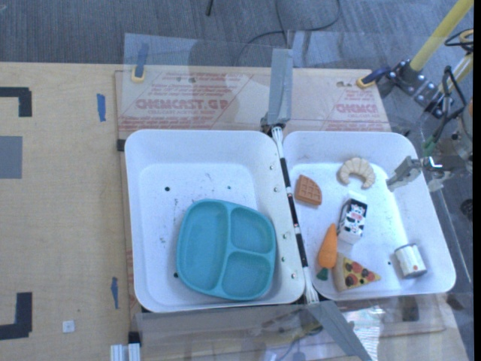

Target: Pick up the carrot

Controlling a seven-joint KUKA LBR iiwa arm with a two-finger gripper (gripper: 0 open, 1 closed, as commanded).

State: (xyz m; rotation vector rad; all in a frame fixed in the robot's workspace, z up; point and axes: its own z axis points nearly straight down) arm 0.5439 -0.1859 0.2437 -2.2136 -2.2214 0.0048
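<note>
At the right bin's [301, 145] outer rim hangs the gripper [403, 174]; open or closed, I cannot tell. Well down and left of it lies the carrot [328, 248], touching the milk carton [352, 219], just beside the pizza slice [353, 273].

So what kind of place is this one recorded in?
Most likely a robotics lab bench for pick tests, not a kitchen: two white bins clamped to a taped wooden board, toy food such as the carrot and pizza slice, and loose cables on carpet.
</note>
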